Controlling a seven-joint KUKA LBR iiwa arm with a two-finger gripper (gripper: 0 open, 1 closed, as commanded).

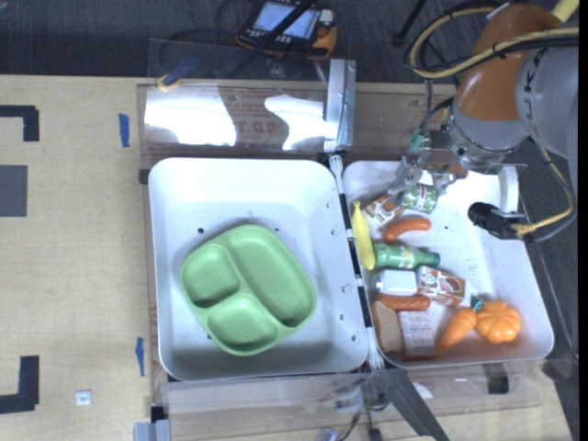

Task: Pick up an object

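Nearest, an orange plastic pumpkin (497, 321) sits at the right white bin's (528, 274) near edge: light, rigid, rounded, so best gripped across its middle. At the far side, the hand (421, 175) hovers over small packets (415, 197); its opening I cannot tell.

A heap of toy food lies in the right white bin (537, 274). Just below the gripper (418, 175) lies a red sausage (406, 228); lower still a green bottle (404, 257) on its side, and farthest off an orange carrot (457, 329) touching an orange pumpkin (497, 321).
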